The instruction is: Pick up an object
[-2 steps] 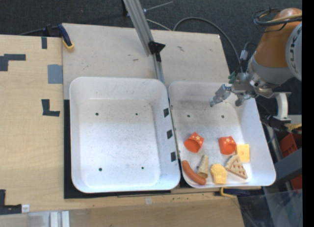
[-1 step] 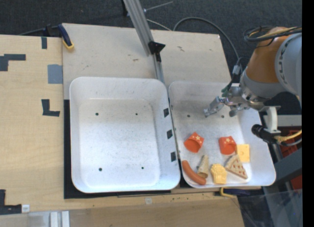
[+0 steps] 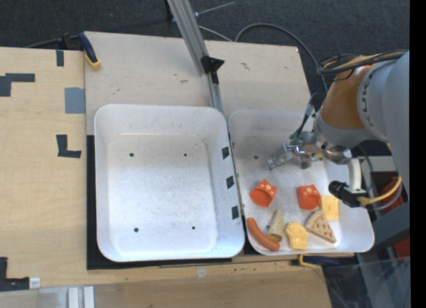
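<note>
The right white bin (image 3: 266, 127) holds several toy foods along its near side: an orange cup-shaped piece (image 3: 263, 193), a red-orange block (image 3: 307, 197), a yellow block (image 3: 329, 207), a tan wedge like a sandwich slice (image 3: 321, 228), a yellow corn piece (image 3: 296, 236), a small beige piece (image 3: 275, 223) and a hot dog (image 3: 263, 234). My gripper (image 3: 285, 159) hangs low over the bin's middle, just behind the orange cup and the red-orange block. Nothing shows in its grasp. The grey arm with its orange band (image 3: 343, 100) comes in from the right.
The left white bin (image 3: 160, 180) sits beside the right one, with black clips on the shared wall. A slanted metal pole (image 3: 190, 24) rises behind the bins. A cable loops over the bench at the back right.
</note>
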{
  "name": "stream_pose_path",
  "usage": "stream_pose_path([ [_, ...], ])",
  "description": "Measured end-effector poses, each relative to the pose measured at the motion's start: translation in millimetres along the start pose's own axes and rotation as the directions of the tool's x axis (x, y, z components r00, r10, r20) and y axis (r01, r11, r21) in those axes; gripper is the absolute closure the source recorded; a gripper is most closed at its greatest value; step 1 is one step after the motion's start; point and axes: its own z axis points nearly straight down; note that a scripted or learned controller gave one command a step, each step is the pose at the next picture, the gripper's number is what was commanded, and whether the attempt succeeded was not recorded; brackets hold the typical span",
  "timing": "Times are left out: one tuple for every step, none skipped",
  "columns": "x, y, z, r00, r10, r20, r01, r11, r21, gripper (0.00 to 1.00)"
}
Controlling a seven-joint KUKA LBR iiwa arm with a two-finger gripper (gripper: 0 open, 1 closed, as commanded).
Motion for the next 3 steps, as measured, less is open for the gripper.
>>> stream_pose_path([
  [0, 2, -13, 1.0, -0.001, 0.0, 0.001, 1.0, -0.005, 1.0],
  [-6, 7, -73, 1.0, 0.0, 0.002, 0.0, 1.0, -0.012, 1.0],
  [-7, 8, -137, 1.0, 0.0, 0.002, 0.0, 1.0, -0.012, 1.0],
])
